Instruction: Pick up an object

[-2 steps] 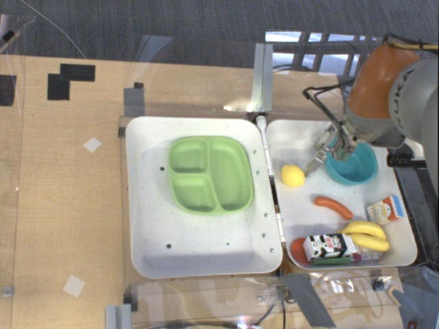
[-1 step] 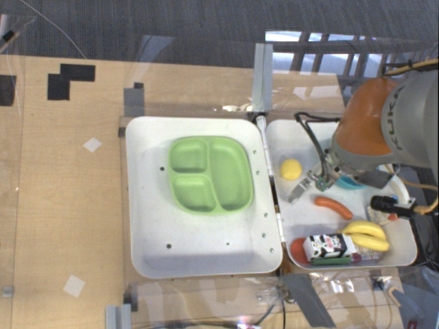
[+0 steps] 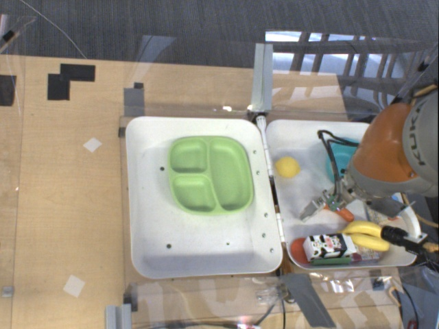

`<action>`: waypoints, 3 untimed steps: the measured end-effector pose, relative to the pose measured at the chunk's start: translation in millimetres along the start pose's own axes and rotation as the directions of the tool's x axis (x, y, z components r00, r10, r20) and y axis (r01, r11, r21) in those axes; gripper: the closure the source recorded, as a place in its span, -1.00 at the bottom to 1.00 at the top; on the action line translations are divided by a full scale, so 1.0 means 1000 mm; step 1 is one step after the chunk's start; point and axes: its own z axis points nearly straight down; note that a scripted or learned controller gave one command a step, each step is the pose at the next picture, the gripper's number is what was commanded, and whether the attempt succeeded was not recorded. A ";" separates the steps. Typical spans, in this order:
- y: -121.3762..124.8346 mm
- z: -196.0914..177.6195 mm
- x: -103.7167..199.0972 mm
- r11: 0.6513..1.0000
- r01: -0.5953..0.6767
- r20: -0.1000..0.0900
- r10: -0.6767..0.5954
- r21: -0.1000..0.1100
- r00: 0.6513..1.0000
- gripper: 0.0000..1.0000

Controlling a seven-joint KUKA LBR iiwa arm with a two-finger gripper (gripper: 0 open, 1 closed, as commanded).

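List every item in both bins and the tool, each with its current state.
Green divided plate: flat in the left bin, compartments bare.
Yellow ball: loose in the right bin, untouched.
Banana: lying by the carton.
Carton: on its side, front edge of the right bin.
Tool: low in the right bin, grip unclear.

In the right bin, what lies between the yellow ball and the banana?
In the camera view, the hand lies between the ball and the banana, next to a small orange piece. The rest is bare bin floor.
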 end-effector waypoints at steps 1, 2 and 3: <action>0.038 0.003 -0.078 0.993 -0.122 -0.003 0.122 0.005 0.993 -1.00; 0.001 0.000 -0.009 0.999 -0.032 -0.003 0.032 0.004 0.999 -1.00; 0.064 0.003 -0.048 0.996 -0.094 -0.002 0.094 0.004 0.996 -1.00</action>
